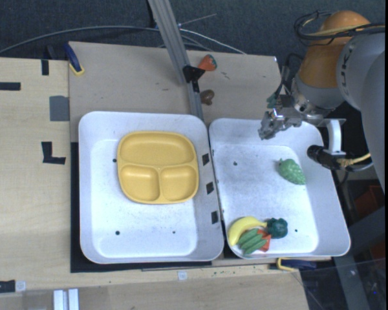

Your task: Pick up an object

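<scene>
The grey two-finger gripper [269, 129], finger gap too small to tell, hovers over the right white bin's [323, 234] far edge, apparently approaching; next comes descending onto the green leafy toy [291, 171] nearby.

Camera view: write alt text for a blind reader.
The gripper hangs over the right bin's far edge, away from a green toy and a banana with toy vegetables. The left bin holds a yellow divided plate.
</scene>
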`<state>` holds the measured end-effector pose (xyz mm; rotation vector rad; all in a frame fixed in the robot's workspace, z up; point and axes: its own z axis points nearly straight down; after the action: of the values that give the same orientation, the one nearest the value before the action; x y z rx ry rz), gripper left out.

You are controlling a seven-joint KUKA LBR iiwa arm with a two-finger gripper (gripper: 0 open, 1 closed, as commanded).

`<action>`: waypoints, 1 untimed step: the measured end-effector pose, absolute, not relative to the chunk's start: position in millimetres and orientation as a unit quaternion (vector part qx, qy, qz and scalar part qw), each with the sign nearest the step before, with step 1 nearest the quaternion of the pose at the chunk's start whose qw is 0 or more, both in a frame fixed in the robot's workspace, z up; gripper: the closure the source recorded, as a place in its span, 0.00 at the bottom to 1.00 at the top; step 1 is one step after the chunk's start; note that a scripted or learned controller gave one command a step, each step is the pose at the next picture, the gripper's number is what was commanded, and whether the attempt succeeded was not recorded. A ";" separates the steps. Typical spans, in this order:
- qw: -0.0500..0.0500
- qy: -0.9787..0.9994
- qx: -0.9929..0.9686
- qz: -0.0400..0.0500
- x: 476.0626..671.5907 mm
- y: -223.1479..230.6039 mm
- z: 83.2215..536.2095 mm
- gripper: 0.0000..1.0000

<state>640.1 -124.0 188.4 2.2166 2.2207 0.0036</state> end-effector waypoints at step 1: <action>0.001 0.708 0.706 0.001 633.6 -120.2 235.3 1.00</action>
<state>633.6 -120.2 235.3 2.2174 2.2217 0.0038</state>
